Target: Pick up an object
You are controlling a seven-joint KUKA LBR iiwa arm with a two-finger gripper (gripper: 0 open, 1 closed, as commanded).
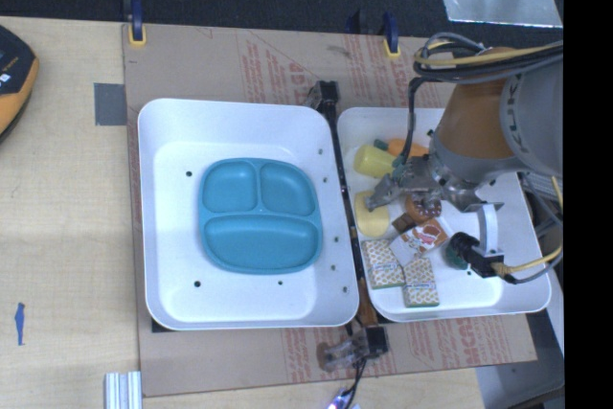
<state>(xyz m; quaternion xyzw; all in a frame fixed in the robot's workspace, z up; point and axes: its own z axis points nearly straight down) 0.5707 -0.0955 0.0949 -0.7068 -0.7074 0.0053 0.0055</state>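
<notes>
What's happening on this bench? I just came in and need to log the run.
A grey arm reaches from the right into the right bin, its pincer low among small items: yellow pieces, two packets. Whether it holds anything can't be seen. The left bin holds a blue divided plate, untouched.
</notes>
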